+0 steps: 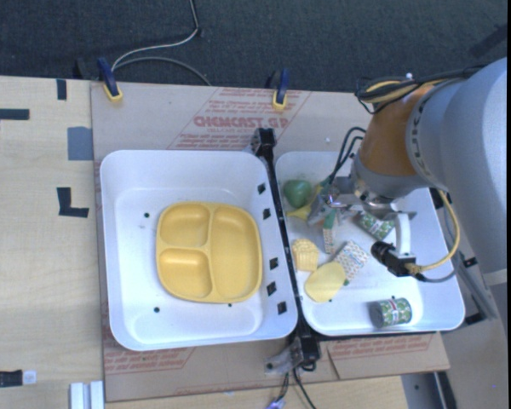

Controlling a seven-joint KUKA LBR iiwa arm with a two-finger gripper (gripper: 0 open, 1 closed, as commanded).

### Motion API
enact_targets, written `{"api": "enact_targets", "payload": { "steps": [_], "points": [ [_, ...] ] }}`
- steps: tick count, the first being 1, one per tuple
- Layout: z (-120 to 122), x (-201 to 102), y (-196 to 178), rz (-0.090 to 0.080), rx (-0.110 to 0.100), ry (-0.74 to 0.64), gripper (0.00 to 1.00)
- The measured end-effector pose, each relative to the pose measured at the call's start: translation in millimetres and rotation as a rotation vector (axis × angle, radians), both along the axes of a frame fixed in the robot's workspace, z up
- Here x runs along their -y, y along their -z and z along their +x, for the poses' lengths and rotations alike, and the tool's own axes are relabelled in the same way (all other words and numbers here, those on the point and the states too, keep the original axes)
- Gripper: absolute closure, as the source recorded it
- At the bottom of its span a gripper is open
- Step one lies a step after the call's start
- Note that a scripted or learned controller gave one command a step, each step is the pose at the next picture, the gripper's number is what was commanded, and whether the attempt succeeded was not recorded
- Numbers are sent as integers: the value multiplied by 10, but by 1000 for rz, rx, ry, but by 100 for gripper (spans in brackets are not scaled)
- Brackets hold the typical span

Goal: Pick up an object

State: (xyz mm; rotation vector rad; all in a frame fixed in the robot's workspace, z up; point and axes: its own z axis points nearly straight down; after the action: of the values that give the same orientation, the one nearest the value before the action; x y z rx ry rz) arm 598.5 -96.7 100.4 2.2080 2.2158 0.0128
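Observation:
My gripper [330, 214] reaches down into the right bin [434, 313], just right of a green round object [297, 192] and above a checkered packet [352, 258]. Its fingers sit among the clutter and their gap is too small to read. Below lie a pale yellow corn-like piece [305, 253] and a yellow lemon-like piece [325, 282]. A small green-labelled can [390, 312] lies on its side near the bin's front. A patterned item [376, 224] rests under the wrist.
The left bin [119, 228] holds a yellow divided plate [209, 251]. A black divider [277, 228] separates the two bins. The arm's grey and orange body [417, 135] covers the right bin's far right corner. Clamps [280, 100] hold the cardboard at the back.

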Motion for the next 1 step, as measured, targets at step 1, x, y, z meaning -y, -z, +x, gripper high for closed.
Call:
{"api": "enact_targets", "payload": {
  "steps": [1],
  "points": [
    [-773, -648, -840, 5, -16, 0, 100]
  ]
}}
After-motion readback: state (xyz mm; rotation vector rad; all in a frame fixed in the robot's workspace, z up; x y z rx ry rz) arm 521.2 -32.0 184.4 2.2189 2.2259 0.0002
